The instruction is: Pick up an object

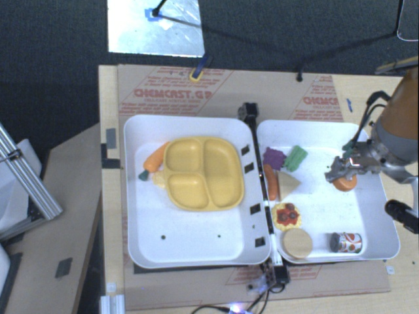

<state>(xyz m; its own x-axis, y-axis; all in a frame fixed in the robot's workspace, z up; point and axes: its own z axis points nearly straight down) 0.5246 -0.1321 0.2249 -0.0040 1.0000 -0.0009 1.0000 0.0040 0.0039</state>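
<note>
My gripper (342, 170) hangs low over the right side of the right bin (380, 208). Directly beneath it lies a small round orange object (346, 184), partly covered by the gripper; I cannot tell whether they touch. Further left in this bin are a purple grape bunch (273, 157), a green piece (296, 157), a red-orange stick (272, 182) and a beige wedge (289, 183). Along the front lie a small pizza-like round (287, 215), a tan disc (297, 243) and a small can (346, 243) on its side.
The left bin (144, 234) holds a yellow divided plate (200, 173) with a toy carrot (154, 159) at its left rim. A black divider (256, 175) with clips separates the bins. The arm's grey body and orange band (399, 120) stand over the right bin's far right corner.
</note>
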